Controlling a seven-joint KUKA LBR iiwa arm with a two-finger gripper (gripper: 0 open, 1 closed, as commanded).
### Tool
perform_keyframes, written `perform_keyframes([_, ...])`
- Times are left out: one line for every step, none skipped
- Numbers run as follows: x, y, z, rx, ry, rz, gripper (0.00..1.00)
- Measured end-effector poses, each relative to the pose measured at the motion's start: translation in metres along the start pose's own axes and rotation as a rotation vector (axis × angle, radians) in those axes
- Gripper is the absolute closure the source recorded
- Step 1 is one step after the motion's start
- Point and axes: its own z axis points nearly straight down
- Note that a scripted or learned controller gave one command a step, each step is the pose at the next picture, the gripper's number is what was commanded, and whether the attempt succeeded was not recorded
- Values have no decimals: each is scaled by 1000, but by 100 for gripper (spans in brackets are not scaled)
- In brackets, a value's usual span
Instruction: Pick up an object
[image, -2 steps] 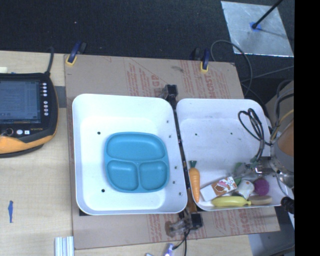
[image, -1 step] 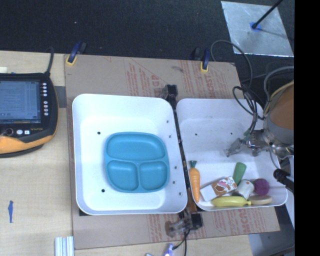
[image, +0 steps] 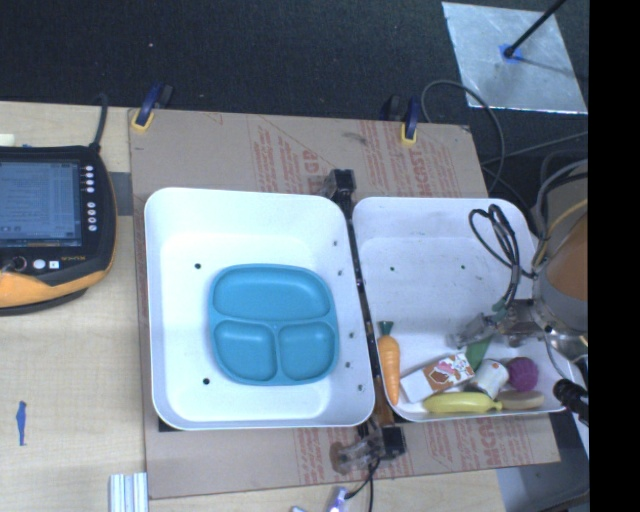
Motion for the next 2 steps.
perform_keyframes([-1, 0, -10, 1, -2, -3, 100])
perform_keyframes([23, 58, -6, -15, -6, -1, 100])
